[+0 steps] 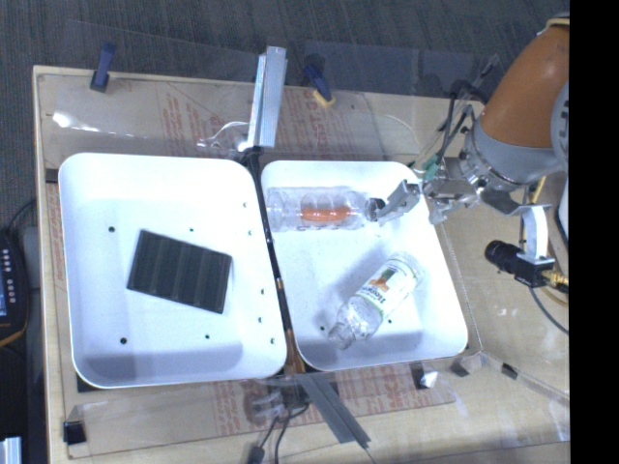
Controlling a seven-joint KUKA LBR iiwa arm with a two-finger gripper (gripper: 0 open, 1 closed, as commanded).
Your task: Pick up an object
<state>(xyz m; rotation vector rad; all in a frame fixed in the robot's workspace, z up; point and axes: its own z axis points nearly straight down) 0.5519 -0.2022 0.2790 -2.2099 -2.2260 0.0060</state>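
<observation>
we see the gripper (398, 199) beside the clear packet (317, 210) in the right bin (440, 259); its grip state we cannot tell.

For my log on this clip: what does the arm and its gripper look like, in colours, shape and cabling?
The arm is rounded, with an orange shell above a grey wrist section. Thin dark and greenish cables run along the wrist. The gripper is a small, metallic grey piece. A black cylindrical part sits on a pale bracket beside it.

Pale wooden bench (522, 394) under two white bins (87, 177), side by side.
</observation>
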